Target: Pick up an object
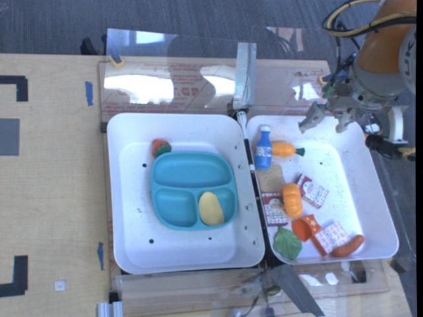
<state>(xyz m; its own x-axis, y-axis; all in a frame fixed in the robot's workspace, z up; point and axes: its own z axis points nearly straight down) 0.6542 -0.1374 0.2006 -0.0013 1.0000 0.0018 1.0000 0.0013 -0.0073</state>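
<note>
Green leaf (287, 242) lay nearest; the end effector (326, 117) hung spread and empty, best lowered squarely over the blue bottle (264, 148).

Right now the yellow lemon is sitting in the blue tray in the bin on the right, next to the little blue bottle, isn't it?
Not quite. The camera view shows the yellow lemon in the blue tray, but that tray sits in the left bin, not the right one. The little blue bottle stands in the right bin, across the divider from the lemon, so they are not neighbours.
</note>
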